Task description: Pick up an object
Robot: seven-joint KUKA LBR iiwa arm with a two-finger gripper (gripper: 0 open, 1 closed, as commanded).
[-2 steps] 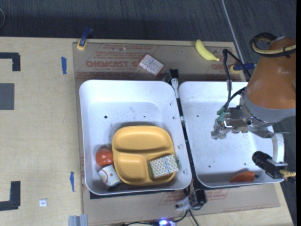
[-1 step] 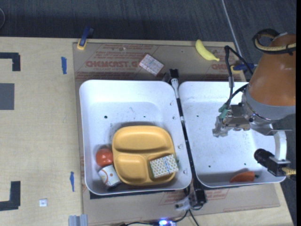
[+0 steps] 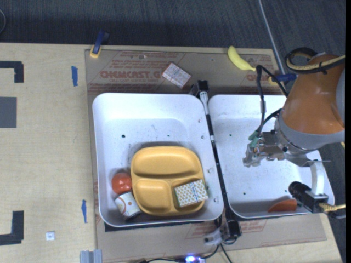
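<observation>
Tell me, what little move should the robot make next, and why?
Probably swing the hand toward the left bin. It hangs over bare floor in the right bin, while the yellow tray, the patterned packet and the red ball sit in the left one.

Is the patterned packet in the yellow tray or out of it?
In: the packet lies in the yellow tray's lower right compartment, inside the left bin.

In the left bin you have a yellow compartment tray (image 3: 164, 177) lying flat, a patterned sponge (image 3: 191, 193) resting in its lower right compartment, a red ball (image 3: 121, 182) and a white-orange cup (image 3: 128, 204) on its side touching the tray's left edge
</observation>
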